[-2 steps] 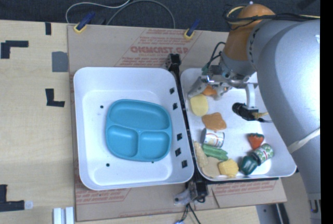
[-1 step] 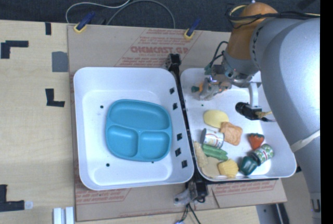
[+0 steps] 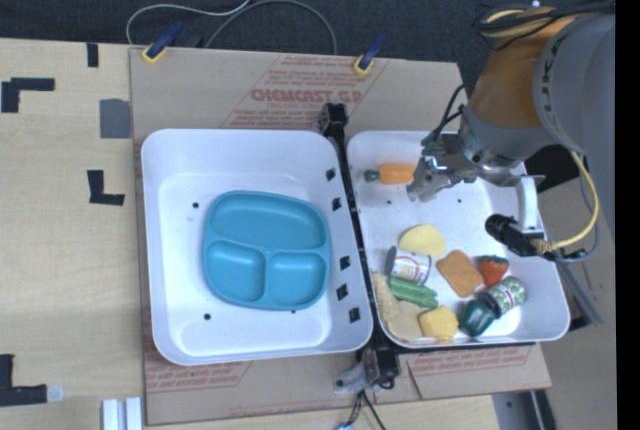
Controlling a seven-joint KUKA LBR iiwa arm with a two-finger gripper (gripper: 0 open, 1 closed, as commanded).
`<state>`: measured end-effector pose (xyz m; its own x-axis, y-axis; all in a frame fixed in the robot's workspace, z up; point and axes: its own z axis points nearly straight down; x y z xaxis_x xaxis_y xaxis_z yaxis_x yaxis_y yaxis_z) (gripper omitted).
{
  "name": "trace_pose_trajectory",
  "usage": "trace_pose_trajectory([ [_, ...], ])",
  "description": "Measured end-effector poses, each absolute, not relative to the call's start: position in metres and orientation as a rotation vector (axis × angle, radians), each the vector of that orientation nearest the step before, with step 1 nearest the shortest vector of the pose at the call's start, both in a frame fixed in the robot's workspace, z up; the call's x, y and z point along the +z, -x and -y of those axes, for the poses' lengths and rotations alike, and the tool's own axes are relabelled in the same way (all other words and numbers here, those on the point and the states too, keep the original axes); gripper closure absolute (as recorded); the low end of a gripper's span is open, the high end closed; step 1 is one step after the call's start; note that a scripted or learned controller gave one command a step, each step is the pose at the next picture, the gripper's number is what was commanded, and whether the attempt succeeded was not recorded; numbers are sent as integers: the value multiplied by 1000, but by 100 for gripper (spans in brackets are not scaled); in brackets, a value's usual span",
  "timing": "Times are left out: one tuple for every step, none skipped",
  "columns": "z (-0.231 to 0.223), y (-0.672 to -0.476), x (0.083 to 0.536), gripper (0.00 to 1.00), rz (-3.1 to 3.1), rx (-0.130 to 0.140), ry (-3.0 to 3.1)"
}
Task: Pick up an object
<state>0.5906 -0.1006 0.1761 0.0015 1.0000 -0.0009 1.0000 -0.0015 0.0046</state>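
Carrot (image 3: pixel 396 173) lies near the right bin's (image 3: pixel 545 318) top edge, long axis left-right (green end left), bare floor around it. Gripper (image 3: pixel 430 186) just beside it, can't tell its state.

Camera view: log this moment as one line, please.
gripper: over right bin, beside toy carrot | holding: nothing seen | blue plate: left bin

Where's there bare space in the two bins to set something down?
Left bin: a bare white margin rings the blue tray, widest along the top edge. Right bin: bare floor in the middle, between the claw near the carrot and the yellow piece. Its lower end is crowded with food items.
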Motion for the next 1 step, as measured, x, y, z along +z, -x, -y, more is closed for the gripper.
trace_pose_trajectory([
  [100,-591,171,0,-2221,-3,-2222],
])
